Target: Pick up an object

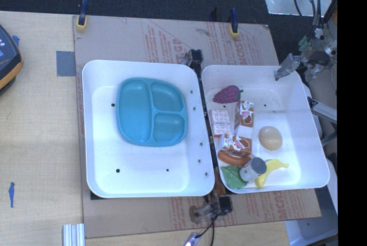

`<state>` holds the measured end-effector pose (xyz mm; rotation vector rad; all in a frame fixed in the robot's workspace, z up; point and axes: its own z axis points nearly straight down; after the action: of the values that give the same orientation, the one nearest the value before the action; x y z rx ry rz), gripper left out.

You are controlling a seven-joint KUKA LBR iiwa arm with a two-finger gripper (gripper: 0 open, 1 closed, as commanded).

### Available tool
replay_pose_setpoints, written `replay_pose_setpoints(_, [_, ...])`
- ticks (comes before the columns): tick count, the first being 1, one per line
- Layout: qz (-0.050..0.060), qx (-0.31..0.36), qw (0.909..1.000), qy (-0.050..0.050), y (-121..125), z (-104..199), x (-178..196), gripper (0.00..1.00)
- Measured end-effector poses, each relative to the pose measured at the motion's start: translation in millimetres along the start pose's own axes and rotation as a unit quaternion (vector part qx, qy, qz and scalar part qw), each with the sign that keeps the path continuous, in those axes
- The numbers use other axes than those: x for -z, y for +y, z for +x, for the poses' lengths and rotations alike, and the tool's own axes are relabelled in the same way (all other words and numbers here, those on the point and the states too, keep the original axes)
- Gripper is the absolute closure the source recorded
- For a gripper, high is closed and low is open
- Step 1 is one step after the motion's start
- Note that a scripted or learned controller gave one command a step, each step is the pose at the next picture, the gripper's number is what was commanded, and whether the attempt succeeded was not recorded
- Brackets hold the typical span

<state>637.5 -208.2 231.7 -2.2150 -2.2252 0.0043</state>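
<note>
The right bin holds several small items. A purple piece lies near its back left. Two snack packets sit below it, then a hot dog, a green piece, a grey can and a yellow banana. A beige round object rests in the middle right. My gripper hangs over the bin's back right corner, apart from all the items and with nothing seen in it.
The left bin carries a blue divided plate. Clamps pin the cardboard sheet at the back. A yellow-edged device sits at the far left. Cables and hardware crowd the back right.
</note>
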Motion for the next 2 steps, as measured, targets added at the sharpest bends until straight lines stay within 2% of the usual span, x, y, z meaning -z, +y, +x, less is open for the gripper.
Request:
replay_pose_setpoints(1, [0.001,0.001,1.0000,0.000,-1,58,-141,0.00])
replay_pose_setpoints(2, [0.000,0.000,1.0000,-0.001,-51,95,-140,0.00])
